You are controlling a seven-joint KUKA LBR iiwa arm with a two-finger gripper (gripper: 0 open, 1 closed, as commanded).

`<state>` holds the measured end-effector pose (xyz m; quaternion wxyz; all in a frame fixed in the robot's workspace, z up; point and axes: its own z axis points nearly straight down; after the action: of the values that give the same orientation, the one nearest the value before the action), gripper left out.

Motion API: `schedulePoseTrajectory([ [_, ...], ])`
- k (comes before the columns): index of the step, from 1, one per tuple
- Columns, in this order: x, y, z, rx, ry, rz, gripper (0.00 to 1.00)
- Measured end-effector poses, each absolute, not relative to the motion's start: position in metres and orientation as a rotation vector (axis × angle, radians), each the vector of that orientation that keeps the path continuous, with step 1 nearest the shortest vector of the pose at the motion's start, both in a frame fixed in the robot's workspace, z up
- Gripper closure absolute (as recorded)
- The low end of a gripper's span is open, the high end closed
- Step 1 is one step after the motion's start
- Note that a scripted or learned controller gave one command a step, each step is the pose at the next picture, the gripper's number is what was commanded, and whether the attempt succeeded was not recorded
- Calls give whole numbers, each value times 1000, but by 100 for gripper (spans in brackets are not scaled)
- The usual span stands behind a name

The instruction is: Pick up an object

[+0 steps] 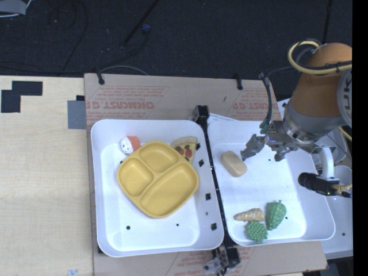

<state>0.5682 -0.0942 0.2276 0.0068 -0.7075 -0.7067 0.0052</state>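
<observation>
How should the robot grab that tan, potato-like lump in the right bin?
Probably from straight above, fingers closing across the narrow middle of the tan rounded lump. It lies flat and alone on the right white bin floor, its long axis running diagonally, so both long sides look free.

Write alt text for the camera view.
A grey and orange arm hangs its end effector over the right bin, beside a tan potato. Green toys lie at that bin's front; the left bin holds a yellow tray.
</observation>
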Motion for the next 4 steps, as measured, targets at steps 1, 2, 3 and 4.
schedulePoseTrajectory([
  [1,571,-94,235,-2218,-2219,3,0],
  [2,573,-94,171,-2216,-2216,9,0],
  [3,574,-100,109,-2217,-2215,9,0],
  [4,573,-99,86,-2219,-2217,5,0],
])
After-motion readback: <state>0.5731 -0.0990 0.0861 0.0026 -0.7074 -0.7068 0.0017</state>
